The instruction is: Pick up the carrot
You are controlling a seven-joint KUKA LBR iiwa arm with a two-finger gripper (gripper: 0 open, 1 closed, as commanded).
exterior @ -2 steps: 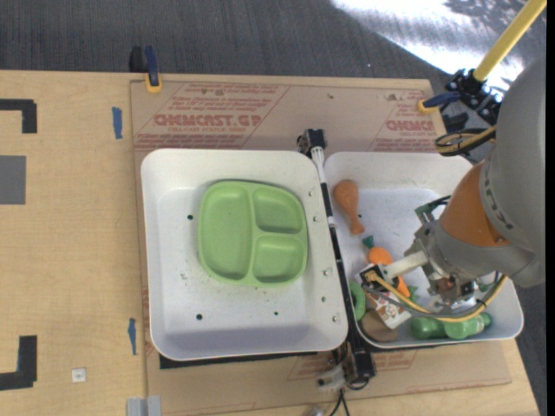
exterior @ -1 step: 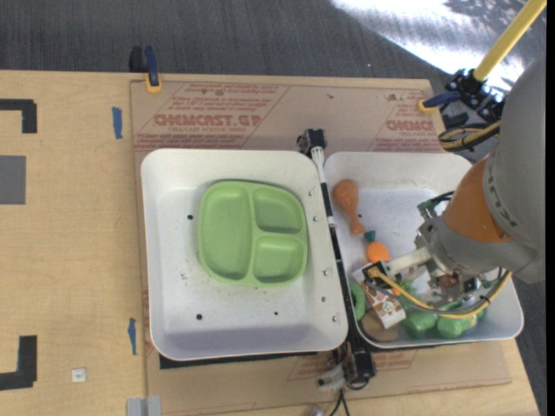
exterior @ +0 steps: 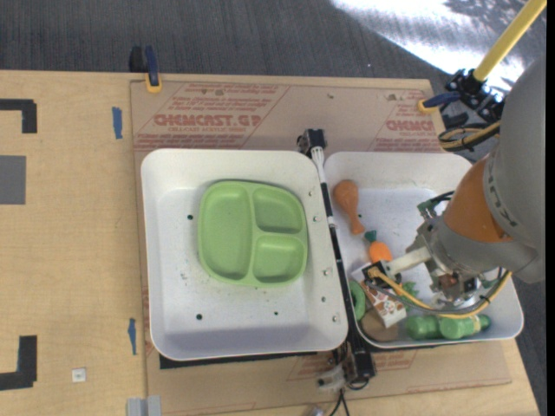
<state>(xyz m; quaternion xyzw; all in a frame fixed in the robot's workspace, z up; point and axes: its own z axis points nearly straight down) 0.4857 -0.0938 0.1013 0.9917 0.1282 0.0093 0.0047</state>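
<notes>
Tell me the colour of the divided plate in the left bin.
Light green. The divided plate shows best in the camera view, lying flat in the left bin.

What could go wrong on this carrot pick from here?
1. Clutter: the carrot lies close to a small box and a teal piece, so closing fingers may catch a neighbour instead.
2. The arm's wrist sits low over the right bin, with loose cables near the toys; a descent could drag them.
3. The carrot is small and rounded, so it may squirt out sideways.
</notes>
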